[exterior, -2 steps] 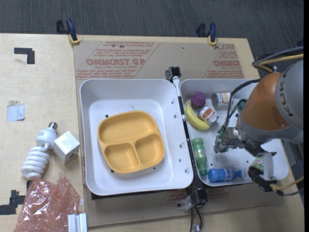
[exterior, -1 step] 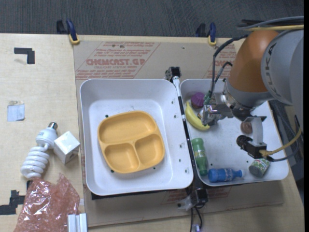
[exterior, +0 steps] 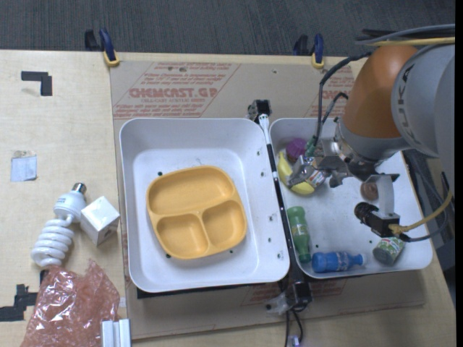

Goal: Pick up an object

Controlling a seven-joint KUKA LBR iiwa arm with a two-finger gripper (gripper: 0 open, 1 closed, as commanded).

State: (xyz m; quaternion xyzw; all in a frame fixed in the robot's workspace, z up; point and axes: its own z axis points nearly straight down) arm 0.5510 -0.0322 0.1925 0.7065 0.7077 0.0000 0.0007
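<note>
Pick not yet made: the pincer (exterior: 307, 172) is low in the right bin (exterior: 412, 262).
You see it at the yellow object (exterior: 300, 184); whether it grips is unclear. Nothing is lifted; green bottle (exterior: 298, 233) and blue bottle (exterior: 336, 262) lie nearby.

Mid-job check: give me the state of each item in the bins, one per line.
Yellow divided tray: flat, upright, left bin.
Green bottle: lying down, right bin.
Blue bottle: lying on its side.
Yellow object: under the end effector.
Purple object: near the far wall.
</note>
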